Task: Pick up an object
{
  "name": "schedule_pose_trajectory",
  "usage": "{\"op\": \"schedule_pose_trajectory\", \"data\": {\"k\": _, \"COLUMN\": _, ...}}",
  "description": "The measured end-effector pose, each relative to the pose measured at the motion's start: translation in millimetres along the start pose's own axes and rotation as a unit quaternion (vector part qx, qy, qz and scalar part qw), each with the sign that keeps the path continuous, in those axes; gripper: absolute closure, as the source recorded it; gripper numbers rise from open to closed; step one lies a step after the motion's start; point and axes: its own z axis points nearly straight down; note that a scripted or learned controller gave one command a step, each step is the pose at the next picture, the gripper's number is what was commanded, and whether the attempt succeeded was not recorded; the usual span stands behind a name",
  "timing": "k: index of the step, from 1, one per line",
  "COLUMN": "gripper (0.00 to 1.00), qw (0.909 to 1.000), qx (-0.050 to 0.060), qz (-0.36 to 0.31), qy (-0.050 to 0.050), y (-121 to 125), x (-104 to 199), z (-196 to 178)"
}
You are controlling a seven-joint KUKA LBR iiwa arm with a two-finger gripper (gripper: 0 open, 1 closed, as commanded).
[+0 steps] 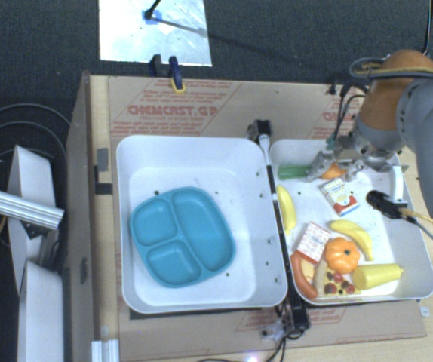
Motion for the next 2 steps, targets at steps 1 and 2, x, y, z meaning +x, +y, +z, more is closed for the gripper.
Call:
{"op": "schedule_pose_trajectory", "data": {"k": 1, "gripper": 0.0, "qw": 1.0, "qx": -0.001, "qz": 0.0, "qy": -0.003, "y": -0.2, "x": 4.6, "z": -0.2}}
{"op": "schedule_pose_trajectory", "data": {"k": 2, "gripper": 0.0, "qw": 1.0, "qx": 0.0, "qz": 0.0, "qy": 0.0, "y": 0.0, "x": 2.3, "z": 0.1}}
